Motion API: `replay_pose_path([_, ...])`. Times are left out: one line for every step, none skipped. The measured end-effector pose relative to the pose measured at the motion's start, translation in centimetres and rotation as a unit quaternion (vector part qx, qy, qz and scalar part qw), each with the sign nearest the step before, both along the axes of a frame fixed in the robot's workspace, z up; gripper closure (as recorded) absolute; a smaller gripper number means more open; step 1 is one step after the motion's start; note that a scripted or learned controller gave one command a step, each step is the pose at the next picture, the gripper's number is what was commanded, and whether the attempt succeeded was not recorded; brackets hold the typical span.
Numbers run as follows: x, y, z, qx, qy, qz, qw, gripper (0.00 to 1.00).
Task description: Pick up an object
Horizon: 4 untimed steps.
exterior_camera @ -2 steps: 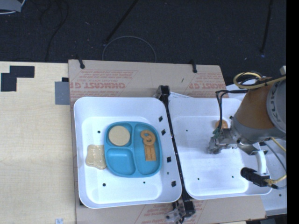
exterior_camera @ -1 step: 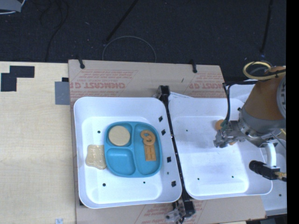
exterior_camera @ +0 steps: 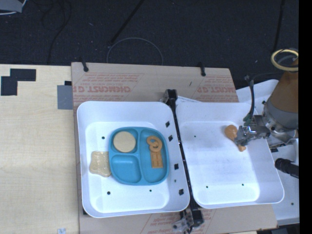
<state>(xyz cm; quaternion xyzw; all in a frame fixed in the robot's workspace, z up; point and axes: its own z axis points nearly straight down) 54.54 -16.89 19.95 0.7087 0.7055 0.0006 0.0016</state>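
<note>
The arm [exterior_camera: 285, 94] is reaching in from the right side of the view, and its gripper [exterior_camera: 242, 136] is sitting low over the right-hand white bin [exterior_camera: 229, 179], close to that bin's right wall. A small orange object [exterior_camera: 231, 130] is lying on the bin floor in the upper right part of this bin. The object is positioned directly to the left of the gripper, touching or almost touching the metal fingertips; a further orange fragment [exterior_camera: 242, 147] is showing just below the gripper. Whether this fragment is part of the same object cannot be determined. Whether the gripper is spread or closed cannot be determined at this resolution, and the orange object is not visibly lying between its tips.

The left-hand white bin [exterior_camera: 92, 199] is holding a blue divided tray [exterior_camera: 131, 172]. A round tan disc [exterior_camera: 124, 141] is resting in the tray's upper left compartment, and a brown key-shaped piece [exterior_camera: 155, 151] is lying in the right compartment. A pale yellow block [exterior_camera: 100, 163] is lying on the bin floor, touching the tray's left edge. Both bins are standing side by side on a cardboard sheet [exterior_camera: 146, 84].
</note>
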Motion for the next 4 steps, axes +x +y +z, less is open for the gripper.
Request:
replay_pose_path([-0.1,-0.1,6.3,0.0,-0.001,0.003,1.0,1.0])
replay_pose_path([0.1,4.6,5.0,0.0018,0.003,0.004,1.0,1.0])
replay_pose_path([0.2,10.3,3.6,0.0021,0.004,0.004,1.0,1.0])
replay_pose_path([-0.4,15.6,4.3,0.0021,0.004,0.005,1.0,1.0])
